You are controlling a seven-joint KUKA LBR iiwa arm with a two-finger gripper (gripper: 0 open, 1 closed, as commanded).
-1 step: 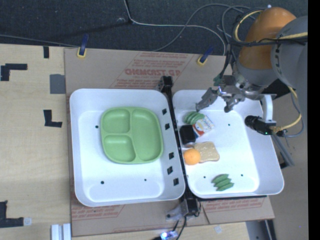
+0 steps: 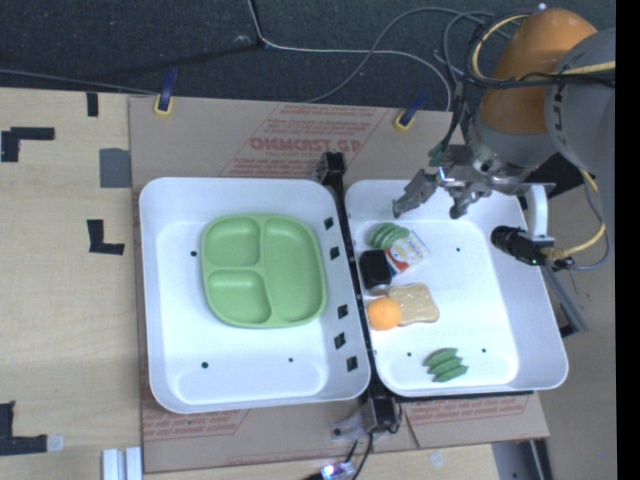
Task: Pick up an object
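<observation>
1. Right bin [image 2: 535, 353], 6 o'clock edge: a green pea pod [image 2: 445, 364] lies alone.
2. Toward 9 o'clock: an orange ball [image 2: 384, 314] touches a tan bread slice [image 2: 415, 304].
3. Farther back, beside the divider: a black block [image 2: 373, 267], a red-and-white packet [image 2: 406, 253] and a green striped piece [image 2: 387, 235].
4. Left bin [image 2: 165, 218]: a green divided plate [image 2: 265, 270] sits at centre.
5. At 12 o'clock of the right bin, the hand [image 2: 437, 198] hangs with fingers spread apart, gripping nothing.

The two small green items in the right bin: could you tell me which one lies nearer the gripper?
The striped green piece by the red-and-white packet, at the bin's upper left; the green pod-shaped one lies near the bottom rim, far from the gripper.
</observation>
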